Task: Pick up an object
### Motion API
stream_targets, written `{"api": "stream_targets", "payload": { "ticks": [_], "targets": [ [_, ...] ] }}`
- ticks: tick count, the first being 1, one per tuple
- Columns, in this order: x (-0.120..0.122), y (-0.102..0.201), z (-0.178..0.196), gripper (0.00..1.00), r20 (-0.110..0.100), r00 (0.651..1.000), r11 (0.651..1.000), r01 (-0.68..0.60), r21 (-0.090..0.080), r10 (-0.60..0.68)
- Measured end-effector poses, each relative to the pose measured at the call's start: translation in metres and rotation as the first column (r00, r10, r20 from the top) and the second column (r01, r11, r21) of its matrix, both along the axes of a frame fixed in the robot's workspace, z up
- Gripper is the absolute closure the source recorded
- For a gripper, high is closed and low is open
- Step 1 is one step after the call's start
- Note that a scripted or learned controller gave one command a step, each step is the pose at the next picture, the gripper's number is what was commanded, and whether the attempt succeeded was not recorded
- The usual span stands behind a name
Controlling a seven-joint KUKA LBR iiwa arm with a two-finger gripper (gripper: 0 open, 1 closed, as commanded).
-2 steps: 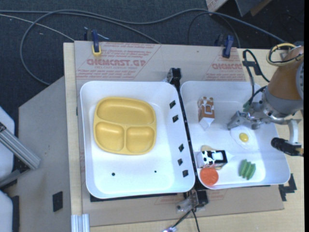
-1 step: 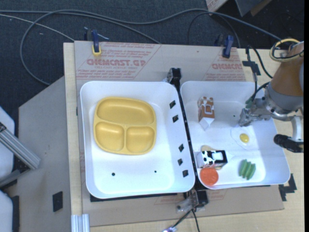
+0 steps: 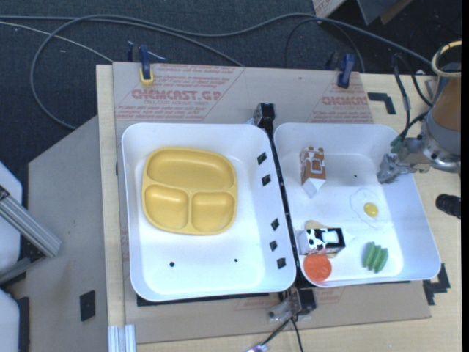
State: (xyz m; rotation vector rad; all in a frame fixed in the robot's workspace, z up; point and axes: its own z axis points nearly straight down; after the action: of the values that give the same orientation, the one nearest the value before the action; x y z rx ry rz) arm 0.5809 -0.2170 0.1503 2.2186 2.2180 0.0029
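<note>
At the right bin's far right rim the gripper is seen, its opening not discernible, with the egg just below-left.

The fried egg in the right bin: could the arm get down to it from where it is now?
Probably yes. The egg lies flat with bare floor around it, and the gripper sits just up and right of it, with nothing between.

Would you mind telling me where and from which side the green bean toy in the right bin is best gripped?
Grip the green bean toy across its narrow width at mid-length, coming straight down. It lies flat with bare floor around it, though the right bin's wall is close on its right.
</note>
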Motion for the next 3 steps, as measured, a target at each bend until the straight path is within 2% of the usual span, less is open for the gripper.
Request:
{"api": "stream_targets", "payload": {
  "ticks": [1,2,3],
  "targets": [
    [0.001,0.001,0.065,1.00,0.003,1.000,1.000,-0.002,-0.001,0.002],
    [0.002,0.001,0.051,1.00,-0.006,1.000,1.000,-0.002,0.002,0.002],
    [-0.008,0.056,0.045,1.00,-0.008,1.000,1.000,-0.005,0.005,0.005]
  ]
}}
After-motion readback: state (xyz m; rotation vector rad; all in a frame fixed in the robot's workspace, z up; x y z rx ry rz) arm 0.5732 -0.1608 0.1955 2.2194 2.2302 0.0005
